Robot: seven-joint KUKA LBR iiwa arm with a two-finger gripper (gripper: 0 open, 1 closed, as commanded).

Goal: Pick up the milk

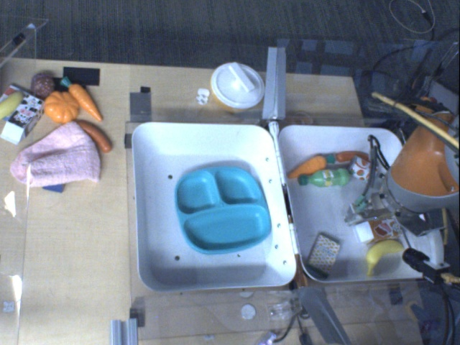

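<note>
Blue plate (223, 210) is sitting in the left bin (154, 264); rightward, my gripper (368, 213) is hovering beside the milk (381, 228) in the right bin (302, 192). I'm centring carefully over it, finger spread unclear, avoiding the banana (383, 252).

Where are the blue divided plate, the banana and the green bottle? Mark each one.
blue divided plate (223, 210): camera view, middle ridge between compartments.
banana (382, 253): camera view, middle of its curved body.
green bottle (327, 178): camera view, middle of its body.
</note>
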